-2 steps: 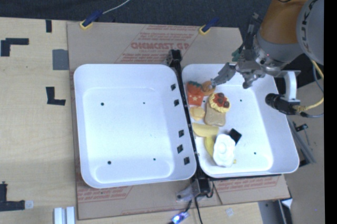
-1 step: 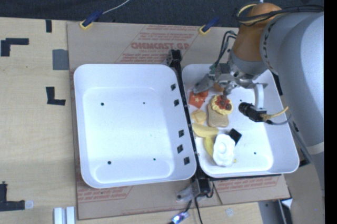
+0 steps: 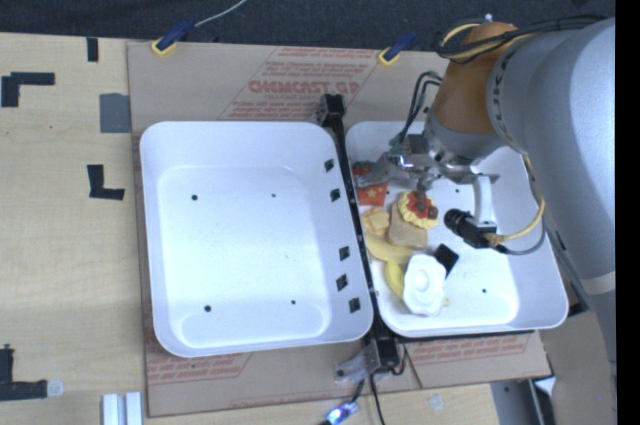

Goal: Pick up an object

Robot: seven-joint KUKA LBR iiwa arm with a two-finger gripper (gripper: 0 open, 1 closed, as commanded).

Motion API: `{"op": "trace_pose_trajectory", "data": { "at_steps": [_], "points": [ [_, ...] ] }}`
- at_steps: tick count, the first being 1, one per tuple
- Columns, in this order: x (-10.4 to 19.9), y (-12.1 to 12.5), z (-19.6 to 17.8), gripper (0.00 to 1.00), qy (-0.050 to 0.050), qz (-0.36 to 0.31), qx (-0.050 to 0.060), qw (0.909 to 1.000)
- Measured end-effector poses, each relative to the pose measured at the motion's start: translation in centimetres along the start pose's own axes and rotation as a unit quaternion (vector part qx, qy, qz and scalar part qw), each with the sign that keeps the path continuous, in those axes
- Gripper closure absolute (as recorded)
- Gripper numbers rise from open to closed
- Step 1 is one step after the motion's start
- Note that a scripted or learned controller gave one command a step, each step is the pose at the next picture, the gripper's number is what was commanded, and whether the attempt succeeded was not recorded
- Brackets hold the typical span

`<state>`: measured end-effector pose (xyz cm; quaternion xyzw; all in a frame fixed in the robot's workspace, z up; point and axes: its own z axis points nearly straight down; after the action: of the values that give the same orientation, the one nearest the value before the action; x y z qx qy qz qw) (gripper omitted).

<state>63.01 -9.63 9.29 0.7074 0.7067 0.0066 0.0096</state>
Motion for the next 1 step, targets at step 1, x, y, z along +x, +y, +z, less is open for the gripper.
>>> {"op": "trace_pose_trajectory", "data": {
  "at_steps": [1],
  "points": [
    [-2.14,-8.84,0.28,0.00,0.000,0.001,0.008,1.0000]
  ]
}}
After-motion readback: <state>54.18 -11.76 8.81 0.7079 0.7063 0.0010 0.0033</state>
